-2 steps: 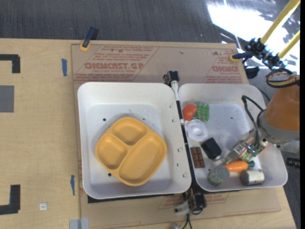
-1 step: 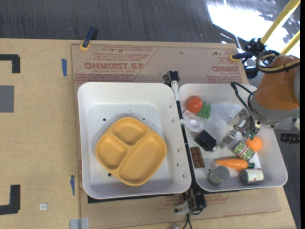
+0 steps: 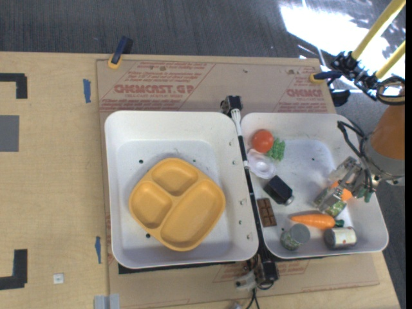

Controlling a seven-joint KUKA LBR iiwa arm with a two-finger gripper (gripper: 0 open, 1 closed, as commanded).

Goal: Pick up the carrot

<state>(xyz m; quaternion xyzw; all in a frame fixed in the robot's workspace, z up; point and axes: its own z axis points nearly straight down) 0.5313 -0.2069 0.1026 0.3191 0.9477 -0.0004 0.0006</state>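
The carrot (image 3: 313, 221) is orange and tapered. It lies flat on the floor of the right bin (image 3: 302, 153), near the front wall, with its thick end pointing right. My gripper (image 3: 337, 197) reaches in from the right and hangs low over the bin, just above and to the right of the carrot. A small greenish and orange object (image 3: 331, 204) sits right at the gripper's tip. I can't make out whether it is gripped. The carrot itself lies apart from the gripper.
Around the carrot are a grey-green can (image 3: 295, 237), a white cylinder (image 3: 339, 237), a brown bar (image 3: 266, 212) and a black block (image 3: 279, 189). A red tomato (image 3: 262, 140), a green piece (image 3: 278, 149) and a white item (image 3: 261, 166) lie further back. The left bin (image 3: 122, 134) holds a yellow divided plate (image 3: 177, 203).
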